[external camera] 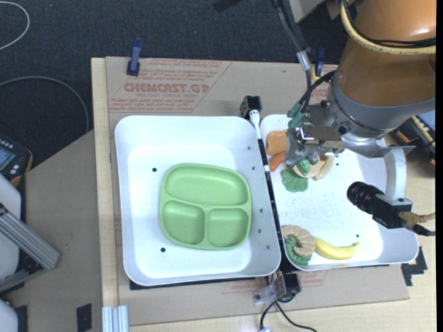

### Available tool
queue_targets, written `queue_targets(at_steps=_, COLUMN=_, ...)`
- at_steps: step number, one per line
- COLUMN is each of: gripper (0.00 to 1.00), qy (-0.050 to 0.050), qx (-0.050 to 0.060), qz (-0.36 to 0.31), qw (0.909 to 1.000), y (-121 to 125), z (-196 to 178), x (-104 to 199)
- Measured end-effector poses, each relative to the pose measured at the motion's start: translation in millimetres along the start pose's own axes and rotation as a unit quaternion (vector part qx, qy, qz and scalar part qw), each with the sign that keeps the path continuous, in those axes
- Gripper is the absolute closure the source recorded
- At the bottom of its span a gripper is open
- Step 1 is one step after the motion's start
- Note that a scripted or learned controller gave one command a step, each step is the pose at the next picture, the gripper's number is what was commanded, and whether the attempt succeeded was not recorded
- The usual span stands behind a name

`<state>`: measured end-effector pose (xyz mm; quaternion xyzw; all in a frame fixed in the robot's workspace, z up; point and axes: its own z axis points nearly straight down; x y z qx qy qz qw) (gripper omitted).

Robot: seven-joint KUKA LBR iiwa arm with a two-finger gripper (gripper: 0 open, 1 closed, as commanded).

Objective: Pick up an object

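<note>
My gripper [305,156] is low over the back left part of the right bin [387,254], above a small cluster of toy food. An orange piece [277,144] lies just left of it by the bin's left wall. A green leafy piece [293,182] sits just in front of the gripper, and a pale tan piece [320,169] touches it under the gripper's right side. Whether anything is held is hidden by the gripper body. A yellow banana [337,250] and a tan ridged pastry [301,241] on a green base lie at the front of this bin.
The left bin [131,185] holds a light green divided plate [205,205] in its middle. The wall between the two bins runs just left of the gripper. The arm's grey and orange body [387,54] overhangs the back right of the right bin.
</note>
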<state>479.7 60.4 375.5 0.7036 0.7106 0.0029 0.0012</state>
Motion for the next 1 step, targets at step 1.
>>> queue_targets(at_steps=1, gripper=1.00, qy=-0.001, qx=0.000, qz=0.005, qw=1.0000, y=-0.1, z=-30.0, x=-18.9)
